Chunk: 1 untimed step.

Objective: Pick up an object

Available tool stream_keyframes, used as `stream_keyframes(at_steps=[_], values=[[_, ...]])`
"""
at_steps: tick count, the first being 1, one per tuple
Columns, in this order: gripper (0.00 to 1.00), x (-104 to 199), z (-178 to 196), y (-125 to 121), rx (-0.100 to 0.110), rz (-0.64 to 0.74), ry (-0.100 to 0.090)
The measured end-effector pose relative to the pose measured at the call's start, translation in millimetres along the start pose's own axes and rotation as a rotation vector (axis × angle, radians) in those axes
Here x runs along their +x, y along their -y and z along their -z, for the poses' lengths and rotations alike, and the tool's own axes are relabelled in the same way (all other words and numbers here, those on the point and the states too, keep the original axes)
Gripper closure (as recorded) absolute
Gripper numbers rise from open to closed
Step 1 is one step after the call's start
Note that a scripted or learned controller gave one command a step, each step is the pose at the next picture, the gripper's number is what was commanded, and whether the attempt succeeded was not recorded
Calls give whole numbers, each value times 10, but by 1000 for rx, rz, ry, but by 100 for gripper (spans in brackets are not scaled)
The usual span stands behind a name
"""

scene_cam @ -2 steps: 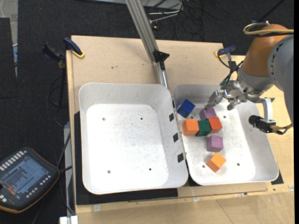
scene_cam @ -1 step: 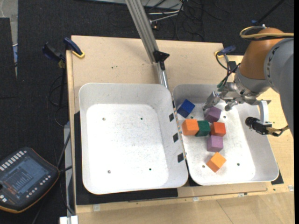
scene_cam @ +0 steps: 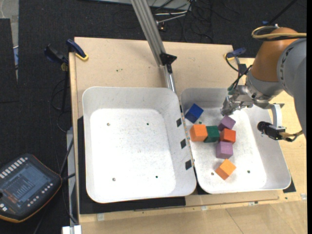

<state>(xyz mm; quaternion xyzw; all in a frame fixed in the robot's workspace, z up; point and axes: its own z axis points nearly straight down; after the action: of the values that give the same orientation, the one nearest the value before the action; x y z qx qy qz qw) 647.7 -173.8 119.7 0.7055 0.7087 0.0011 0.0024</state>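
- Gripper point(scene_cam: 228, 108) low over the right bin point(scene_cam: 273, 172), at its upper part, just above the purple block point(scene_cam: 227, 123); cannot tell whether open or shut, nothing seen held.
- Blocks clustered mid-bin: blue block point(scene_cam: 194, 112) apart at upper left, orange block point(scene_cam: 198, 132) touching green block point(scene_cam: 212, 134), red block point(scene_cam: 228, 136), second purple block point(scene_cam: 224, 149), another orange block point(scene_cam: 226, 169) lower down.
- Left bin point(scene_cam: 92, 111) alongside on the desk point(scene_cam: 122, 62).

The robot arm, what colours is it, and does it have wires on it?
The arm is grey and rounded, with a big orange band near the wrist. A yellowish cable loops over the top. Its gripper is small, grey and metal.
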Motion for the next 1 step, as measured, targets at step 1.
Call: stream_keyframes(at_steps=[1], values=[[100,-8,649,-12,-4,-2,1]])
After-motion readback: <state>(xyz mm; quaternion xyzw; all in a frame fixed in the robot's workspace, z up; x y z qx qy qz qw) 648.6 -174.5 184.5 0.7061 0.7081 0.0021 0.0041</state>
